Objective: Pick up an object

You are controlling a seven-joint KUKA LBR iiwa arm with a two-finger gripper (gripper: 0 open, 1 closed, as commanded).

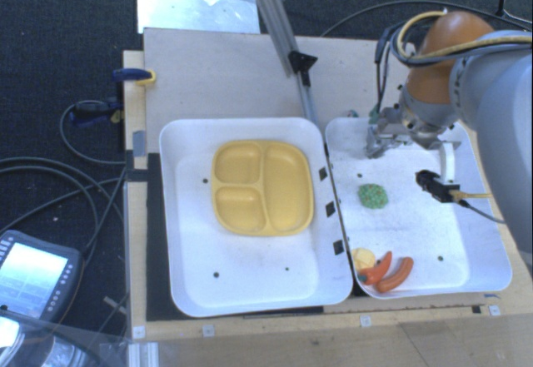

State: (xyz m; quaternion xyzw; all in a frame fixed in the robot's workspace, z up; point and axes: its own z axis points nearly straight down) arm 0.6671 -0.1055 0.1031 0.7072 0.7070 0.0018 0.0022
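Note:
The right bin (475,270) holds a green, bumpy, round object (373,195) near its middle. At its front left corner lie a small yellow piece (363,257), a red-orange carrot-like piece (379,267) and a brown-orange sausage (396,275), close together. My gripper (377,146) hangs over the back left part of this bin, a short way behind the green object and apart from it. Nothing shows held in it.
A yellow divided plate (261,187) lies in the left bin (191,274). A black block (433,184) with a cable, and a white part (447,161), hang from the wrist over the right bin. A slanted metal pole (279,20) crosses behind the bins.

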